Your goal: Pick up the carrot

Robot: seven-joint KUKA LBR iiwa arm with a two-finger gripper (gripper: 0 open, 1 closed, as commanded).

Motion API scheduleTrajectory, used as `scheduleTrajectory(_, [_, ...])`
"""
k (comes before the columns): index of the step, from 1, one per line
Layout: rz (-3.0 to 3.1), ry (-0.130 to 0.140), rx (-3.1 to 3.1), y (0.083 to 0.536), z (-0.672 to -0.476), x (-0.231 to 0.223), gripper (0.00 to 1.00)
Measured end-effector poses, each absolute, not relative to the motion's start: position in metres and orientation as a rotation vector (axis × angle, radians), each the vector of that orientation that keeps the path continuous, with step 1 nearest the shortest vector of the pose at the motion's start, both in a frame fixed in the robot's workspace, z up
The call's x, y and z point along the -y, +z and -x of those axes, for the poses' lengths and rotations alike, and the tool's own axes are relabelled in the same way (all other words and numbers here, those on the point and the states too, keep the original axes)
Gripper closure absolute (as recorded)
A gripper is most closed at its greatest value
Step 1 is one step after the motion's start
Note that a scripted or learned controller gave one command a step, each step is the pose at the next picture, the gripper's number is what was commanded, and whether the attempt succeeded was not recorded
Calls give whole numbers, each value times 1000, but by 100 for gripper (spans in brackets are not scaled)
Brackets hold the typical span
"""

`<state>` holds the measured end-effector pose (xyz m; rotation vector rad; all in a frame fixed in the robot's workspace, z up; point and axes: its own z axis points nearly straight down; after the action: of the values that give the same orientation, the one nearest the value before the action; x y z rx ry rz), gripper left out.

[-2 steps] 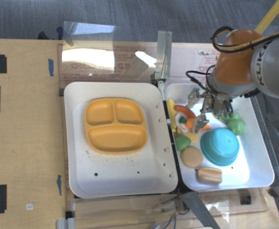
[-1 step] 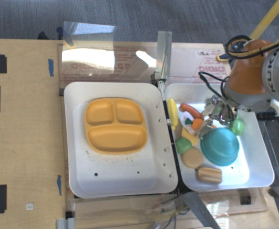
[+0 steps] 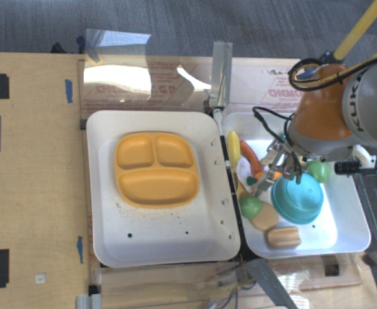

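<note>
Looking down, you find the jaws [image 3: 270,176] beside the carrot [image 3: 251,158]; you cannot tell whether they pinch it

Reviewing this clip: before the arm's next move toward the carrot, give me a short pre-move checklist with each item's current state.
1. Carrot located in the right bin: ok.
2. Pincer positioned close to the carrot: ok.
3. Carrot between the pincer's fingers: cannot tell.
4. Space around the carrot: not ok; banana and a white item crowd it.
5. Teal bowl out of the arm's way: not ok, it sits right beside the pincer.
</note>
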<state>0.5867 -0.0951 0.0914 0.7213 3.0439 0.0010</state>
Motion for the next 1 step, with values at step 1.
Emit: scheduleTrajectory(1, [-717,1,-3029,104,-591,96,100])
